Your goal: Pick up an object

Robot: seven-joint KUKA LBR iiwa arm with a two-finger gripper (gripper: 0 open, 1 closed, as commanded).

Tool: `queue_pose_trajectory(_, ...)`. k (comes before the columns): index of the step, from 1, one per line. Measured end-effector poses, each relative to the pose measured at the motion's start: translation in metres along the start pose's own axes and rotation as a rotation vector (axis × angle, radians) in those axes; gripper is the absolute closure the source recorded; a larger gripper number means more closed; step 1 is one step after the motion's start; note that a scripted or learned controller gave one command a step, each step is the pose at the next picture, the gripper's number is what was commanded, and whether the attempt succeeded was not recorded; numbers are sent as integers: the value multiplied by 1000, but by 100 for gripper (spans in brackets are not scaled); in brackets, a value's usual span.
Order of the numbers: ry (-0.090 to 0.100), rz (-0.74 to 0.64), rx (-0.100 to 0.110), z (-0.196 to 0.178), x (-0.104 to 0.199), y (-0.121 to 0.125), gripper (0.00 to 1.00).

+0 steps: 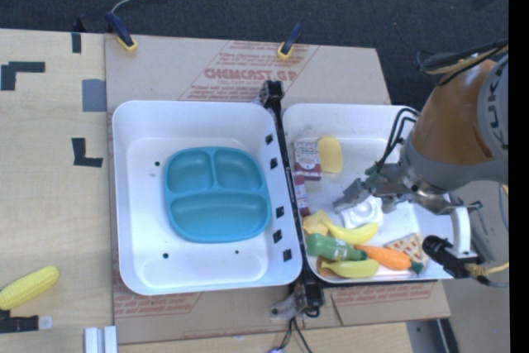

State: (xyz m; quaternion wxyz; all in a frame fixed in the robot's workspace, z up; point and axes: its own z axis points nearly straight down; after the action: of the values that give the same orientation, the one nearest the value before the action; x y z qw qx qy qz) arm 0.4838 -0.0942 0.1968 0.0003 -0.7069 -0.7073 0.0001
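My gripper (354,196) hangs low over the middle of the right bin (364,118), open, with nothing between its fingers. Just below it lies a white object (361,217). Along the bin's front sit a yellow banana (355,233), a green bottle (331,246), an orange carrot (384,257), a second banana (351,268) and a waffle-like piece (407,245). A red and white carton (307,159) and a pale yellow item (330,155) lie at the bin's back left, apart from the gripper.
The left bin (132,178) holds a blue divided plate (217,193). A toy corn cob (29,286) lies on the bench at the far left. Black clips (279,178) run along the wall between the bins. The arm's grey and orange body (463,136) covers the right bin's right side.
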Motion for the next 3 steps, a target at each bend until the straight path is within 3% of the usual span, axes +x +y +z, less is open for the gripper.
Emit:
queue_pose_trajectory(1, 0, 1, 3, 69, -70, 63, 0)
queue_pose_trajectory(2, -6, 1, -6, 110, -2, 102, 0)
queue_pose_trajectory(3, -1, -1, -4, 111, -18, 131, 0)
